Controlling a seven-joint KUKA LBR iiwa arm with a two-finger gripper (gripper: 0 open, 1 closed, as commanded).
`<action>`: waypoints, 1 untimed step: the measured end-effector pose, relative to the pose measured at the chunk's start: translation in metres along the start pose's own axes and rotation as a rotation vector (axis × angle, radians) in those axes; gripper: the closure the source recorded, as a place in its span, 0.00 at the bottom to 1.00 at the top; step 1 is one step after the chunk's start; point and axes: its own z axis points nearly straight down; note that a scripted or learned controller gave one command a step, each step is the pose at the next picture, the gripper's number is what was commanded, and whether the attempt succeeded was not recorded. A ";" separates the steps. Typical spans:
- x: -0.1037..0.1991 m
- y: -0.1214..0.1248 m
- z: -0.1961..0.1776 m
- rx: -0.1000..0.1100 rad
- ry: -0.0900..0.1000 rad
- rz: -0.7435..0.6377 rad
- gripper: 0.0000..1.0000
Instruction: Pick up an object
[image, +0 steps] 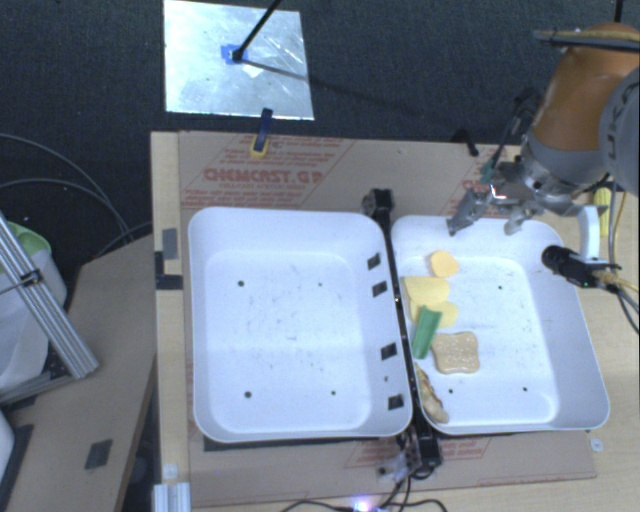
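The right bin (560, 340) holds several small items along its left side: a yellow round piece (444, 264), a pale yellow flat piece (428, 292), a green stick (427, 331), a tan toast-like slab (456, 353) and a brownish piece (432, 396) by the front left corner. My gripper (487, 216) hangs above the far edge of the right bin, its two fingers spread apart with nothing between them. It sits well behind and to the right of the yellow round piece.
The left bin (290, 320) lies beside the right one, joined by a black hinge strip (395, 320). A silver sheet (238, 60) lies on the dark floor behind the bench. An aluminium frame (40, 310) stands at the far left.
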 end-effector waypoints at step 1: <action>0.013 -0.062 0.108 0.014 0.003 0.002 0.00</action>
